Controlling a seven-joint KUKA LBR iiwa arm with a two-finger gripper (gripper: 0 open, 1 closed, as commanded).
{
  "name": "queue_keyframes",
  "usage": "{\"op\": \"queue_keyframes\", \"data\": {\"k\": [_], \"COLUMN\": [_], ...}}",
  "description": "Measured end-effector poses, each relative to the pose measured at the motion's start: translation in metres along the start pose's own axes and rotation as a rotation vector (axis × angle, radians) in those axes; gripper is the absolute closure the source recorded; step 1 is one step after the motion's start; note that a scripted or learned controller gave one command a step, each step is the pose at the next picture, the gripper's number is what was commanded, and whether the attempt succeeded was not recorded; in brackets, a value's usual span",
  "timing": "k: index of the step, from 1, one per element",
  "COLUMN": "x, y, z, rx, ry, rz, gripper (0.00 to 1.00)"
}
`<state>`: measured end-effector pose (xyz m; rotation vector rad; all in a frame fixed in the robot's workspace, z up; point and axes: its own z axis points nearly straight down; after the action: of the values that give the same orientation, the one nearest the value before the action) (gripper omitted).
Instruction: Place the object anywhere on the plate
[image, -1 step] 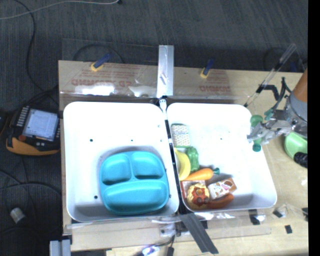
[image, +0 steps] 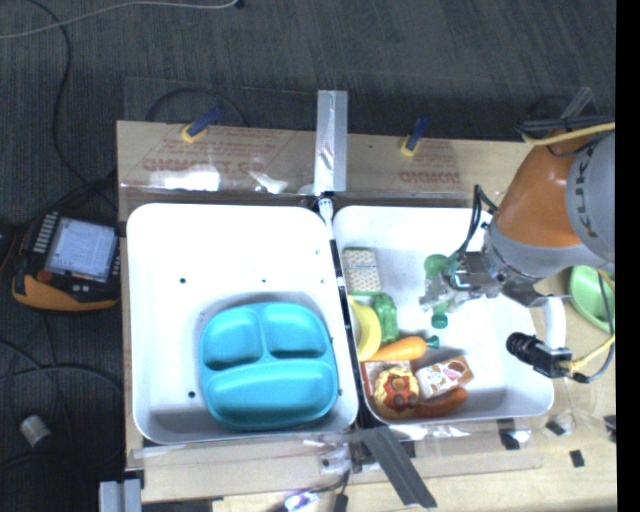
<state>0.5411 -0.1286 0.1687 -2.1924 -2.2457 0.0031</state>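
Several toys lie heaped in the right bin (image: 500, 225): a banana (image: 366, 330), a carrot (image: 400, 349), a green piece (image: 385, 312) and packets (image: 418, 385). My gripper (image: 441, 292) hangs just right of that heap; whether it is spread or pinching, I cannot tell. I judge I should settle squarely over one toy, clamp it at its middle, lift clear of the divider, and release over the plate (image: 268, 362) in the left bin (image: 160, 250).
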Motion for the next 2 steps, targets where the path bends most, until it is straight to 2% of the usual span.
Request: {"op": "queue_keyframes", "data": {"k": [1, 2], "x": [0.081, 0.138], "y": [0.001, 0.064], "z": [-0.014, -0.014], "rx": [0.0, 0.0], "ry": [-0.001, -0.003], "rz": [-0.108, -0.259], "gripper": [1.0, 1.0]}}
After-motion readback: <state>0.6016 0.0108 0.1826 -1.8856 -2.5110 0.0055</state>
